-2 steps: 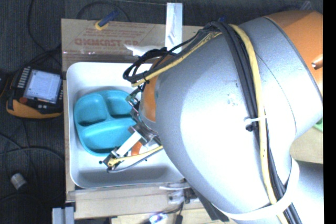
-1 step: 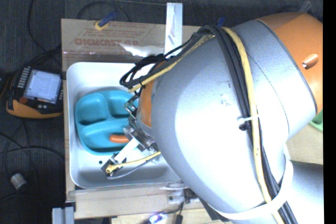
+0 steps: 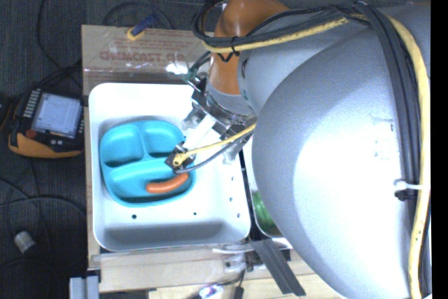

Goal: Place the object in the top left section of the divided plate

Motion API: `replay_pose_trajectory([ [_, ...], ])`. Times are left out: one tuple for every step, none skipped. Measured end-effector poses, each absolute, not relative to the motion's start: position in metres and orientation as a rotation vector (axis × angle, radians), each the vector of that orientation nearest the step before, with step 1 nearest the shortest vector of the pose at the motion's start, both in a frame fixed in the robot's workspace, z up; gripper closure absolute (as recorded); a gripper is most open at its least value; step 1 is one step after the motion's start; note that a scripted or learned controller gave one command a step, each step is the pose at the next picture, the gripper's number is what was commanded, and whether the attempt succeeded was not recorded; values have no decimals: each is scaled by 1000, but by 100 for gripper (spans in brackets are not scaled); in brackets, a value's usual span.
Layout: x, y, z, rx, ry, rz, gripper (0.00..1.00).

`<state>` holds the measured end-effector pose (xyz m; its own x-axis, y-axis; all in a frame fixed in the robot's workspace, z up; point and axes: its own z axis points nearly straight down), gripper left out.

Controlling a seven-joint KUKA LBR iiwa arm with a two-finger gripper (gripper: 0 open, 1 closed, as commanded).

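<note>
- Orange object (image 3: 166,185), long and sausage-shaped, lies in the divided plate's (image 3: 126,187) wide lower section, towards that section's right end.
- The blue plate has three sections. The top left section (image 3: 121,143) and the one beside it at top right both look bare.
- The jaws hang at the plate's right edge, just above the object's right end. From where I stand I cannot tell whether they are released or clenched, and I see nothing between them.
- To my eye the pick is the step in hand. They should come down across the object's middle, pinching its narrow way so it cannot roll off.
- Then it needs lifting clear of the plate's ridges and carrying up and left. Letting go low would help it settle inside the section and not across a divider.
- The white bin (image 3: 203,220) holds the plate, which sits nearer its left wall.
- Right of the plate, beyond that bin's wall, a scrap of green (image 3: 257,210) shows under the arm. I cannot tell what it is.
</note>
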<state>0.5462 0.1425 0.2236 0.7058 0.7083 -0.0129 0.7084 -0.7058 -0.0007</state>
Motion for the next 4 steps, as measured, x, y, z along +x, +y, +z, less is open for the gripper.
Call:
replay_pose_trajectory([
  [484,101,431,2993,937,-17,0],
  [571,29,430,3021,847,-19,0],
  [484,4,431,2949,1077,-18,0],
  [484,-15,431,2925,1143,-20,0],
])
